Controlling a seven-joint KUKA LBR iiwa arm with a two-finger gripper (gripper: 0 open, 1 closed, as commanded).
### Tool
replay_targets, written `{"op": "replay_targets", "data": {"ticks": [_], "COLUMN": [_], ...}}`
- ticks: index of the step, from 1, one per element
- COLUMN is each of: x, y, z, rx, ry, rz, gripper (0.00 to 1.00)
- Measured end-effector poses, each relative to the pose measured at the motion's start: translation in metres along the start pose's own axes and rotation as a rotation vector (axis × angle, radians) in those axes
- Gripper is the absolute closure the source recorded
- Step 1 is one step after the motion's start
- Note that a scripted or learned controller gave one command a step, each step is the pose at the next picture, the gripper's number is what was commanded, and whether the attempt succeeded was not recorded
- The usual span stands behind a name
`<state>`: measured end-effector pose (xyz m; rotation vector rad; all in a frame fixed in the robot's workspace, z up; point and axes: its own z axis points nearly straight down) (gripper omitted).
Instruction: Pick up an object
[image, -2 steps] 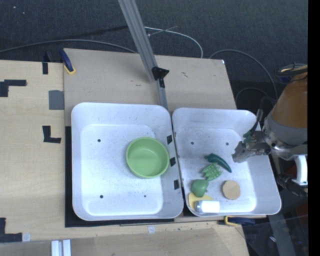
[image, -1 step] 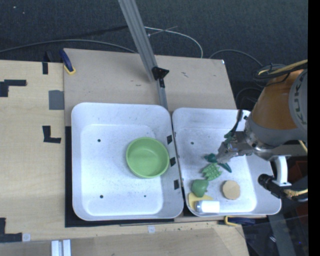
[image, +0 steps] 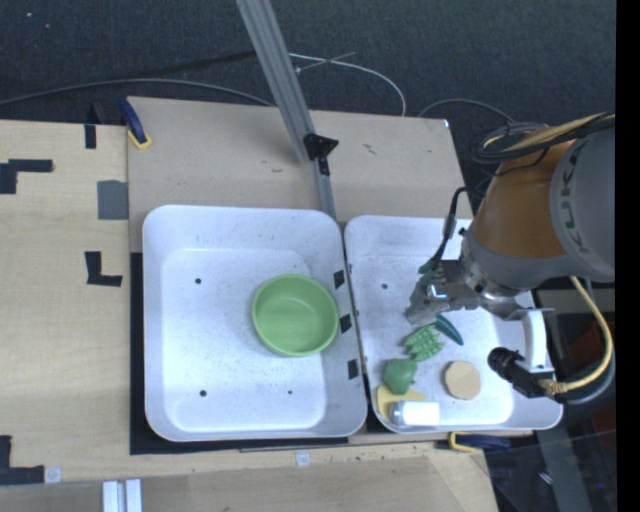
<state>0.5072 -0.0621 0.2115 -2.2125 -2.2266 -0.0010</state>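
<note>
Green toy (image: 423, 343) just below tool (image: 432, 303)

Right bin (image: 385, 250) is bare at its far half; toys crowd its near end by the green leafy toy (image: 423, 343).

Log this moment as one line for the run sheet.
claw: above right bin, over green toy | held: nothing seen | left bin: green bowl | pick: not done

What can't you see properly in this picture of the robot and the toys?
- Gripper, camera view: too blurred and small to tell what its tips are doing.
- Dark green toy: partly under the gripper, shape unclear.
- White thing at the right bin's front wall: too small to name.
</note>
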Motion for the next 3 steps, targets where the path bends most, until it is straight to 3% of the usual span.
{"op": "replay_targets", "data": {"ticks": [2,3], "x": [0.108,0.159], "y": [-0.008,-0.005], "z": [0.01,-0.011], "rx": [0.003,0.0], "ry": [-0.001,-0.001], "rz": [-0.001,-0.001], "gripper": [1.0,1.0]}}
